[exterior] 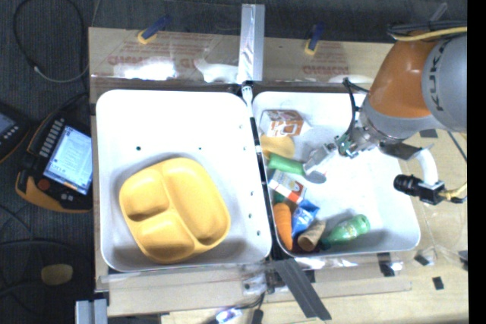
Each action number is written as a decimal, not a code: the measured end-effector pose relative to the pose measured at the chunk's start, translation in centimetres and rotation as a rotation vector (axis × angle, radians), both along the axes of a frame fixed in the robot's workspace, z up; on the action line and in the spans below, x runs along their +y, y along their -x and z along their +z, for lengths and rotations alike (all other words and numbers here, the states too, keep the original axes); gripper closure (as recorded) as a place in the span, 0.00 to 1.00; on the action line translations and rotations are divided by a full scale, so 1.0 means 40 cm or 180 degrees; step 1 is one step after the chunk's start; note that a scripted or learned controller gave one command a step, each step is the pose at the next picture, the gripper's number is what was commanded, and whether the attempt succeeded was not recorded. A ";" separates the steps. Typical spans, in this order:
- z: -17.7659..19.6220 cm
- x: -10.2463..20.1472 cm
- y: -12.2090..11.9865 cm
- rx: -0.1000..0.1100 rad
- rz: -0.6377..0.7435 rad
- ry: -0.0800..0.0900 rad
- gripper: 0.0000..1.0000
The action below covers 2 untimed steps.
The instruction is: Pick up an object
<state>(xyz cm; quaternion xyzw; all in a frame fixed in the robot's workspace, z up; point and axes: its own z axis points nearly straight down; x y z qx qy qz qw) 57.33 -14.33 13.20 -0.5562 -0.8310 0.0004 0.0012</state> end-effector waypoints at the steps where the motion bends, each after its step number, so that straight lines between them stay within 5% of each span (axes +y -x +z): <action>1: -0.105 0.098 -0.056 -0.0035 -0.0236 0.0010 0.00; 2: -0.079 0.102 -0.060 -0.0049 -0.0232 0.0004 1.00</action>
